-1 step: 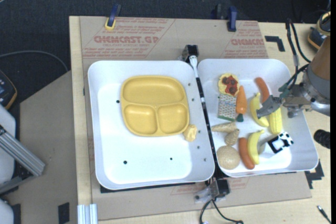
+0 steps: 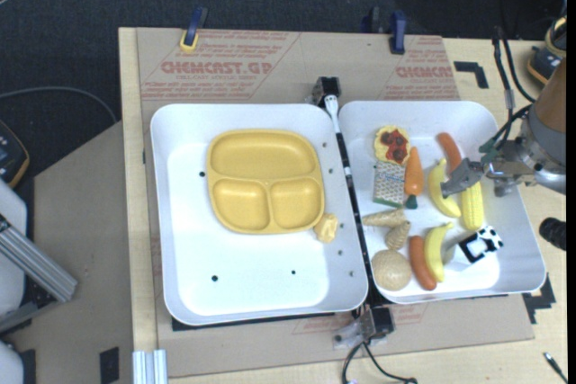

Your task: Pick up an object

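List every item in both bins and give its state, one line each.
Yellow divided tray: lying flat in left bin, nothing in its compartments.
Pale yellow piece: loose, beside the tray's corner.
Carrot: lying in right bin.
Corn cob: lying under the gripper.
Gripper: fingers spread, holding nothing.

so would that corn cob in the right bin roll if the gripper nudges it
Probably: the corn cob looks rounded and long, so a sideways nudge could roll it. A banana lies close on one side, which may stop it. It looks like stiff toy plastic, likely light.
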`<action>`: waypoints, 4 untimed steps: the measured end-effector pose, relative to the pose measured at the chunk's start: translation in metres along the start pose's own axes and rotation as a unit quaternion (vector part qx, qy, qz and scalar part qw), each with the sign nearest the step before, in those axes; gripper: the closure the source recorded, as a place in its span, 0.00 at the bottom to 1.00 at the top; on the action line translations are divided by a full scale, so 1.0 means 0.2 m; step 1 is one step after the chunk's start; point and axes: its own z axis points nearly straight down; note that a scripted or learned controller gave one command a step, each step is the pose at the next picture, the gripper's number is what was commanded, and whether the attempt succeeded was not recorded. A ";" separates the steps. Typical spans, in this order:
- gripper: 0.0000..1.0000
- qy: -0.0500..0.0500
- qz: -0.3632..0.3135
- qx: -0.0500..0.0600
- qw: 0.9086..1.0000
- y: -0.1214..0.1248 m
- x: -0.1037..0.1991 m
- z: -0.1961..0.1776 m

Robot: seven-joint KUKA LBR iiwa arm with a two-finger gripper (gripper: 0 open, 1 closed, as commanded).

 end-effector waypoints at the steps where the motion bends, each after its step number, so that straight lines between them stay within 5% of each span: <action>1: 0.00 0.002 0.000 0.004 1.000 -0.04 0.04 0.28; 3: 0.00 -0.001 0.000 -0.001 1.000 -0.01 0.07 0.63; 4: 1.00 0.000 0.001 -0.001 1.000 -0.01 0.07 0.58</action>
